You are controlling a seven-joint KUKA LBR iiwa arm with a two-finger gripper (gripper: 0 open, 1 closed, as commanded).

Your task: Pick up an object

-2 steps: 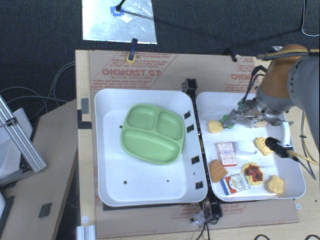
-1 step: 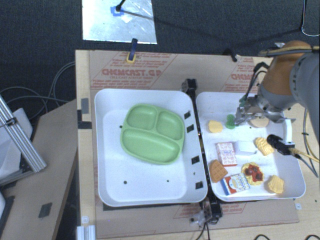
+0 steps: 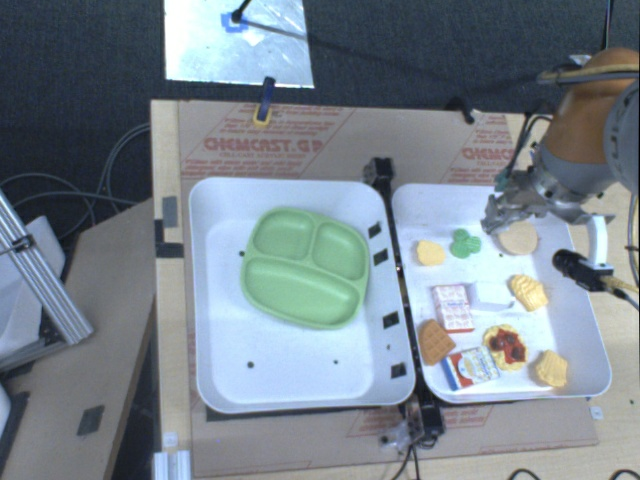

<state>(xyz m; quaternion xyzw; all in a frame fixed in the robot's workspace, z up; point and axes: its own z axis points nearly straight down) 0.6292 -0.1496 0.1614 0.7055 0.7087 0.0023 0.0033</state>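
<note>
My gripper (image 3: 498,218) hangs low over the far end of the right bin (image 3: 590,353), on the grey arm with the orange band. A tan round cookie (image 3: 520,240) lies just to its right and partly under it. A green broccoli piece (image 3: 463,244) and a yellow chunk (image 3: 430,254) lie to its left. Nearer the front are a red-and-white box (image 3: 452,307), a yellow crinkled piece (image 3: 528,292), a brown cracker (image 3: 436,341), a small pizza (image 3: 505,345), a red-and-blue packet (image 3: 472,366) and another yellow piece (image 3: 550,368).
The left bin (image 3: 225,368) holds a green divided plate (image 3: 305,267). A black divider with clips (image 3: 392,268) runs between the bins. A black part on a white bracket (image 3: 582,268) juts over the right bin's right edge.
</note>
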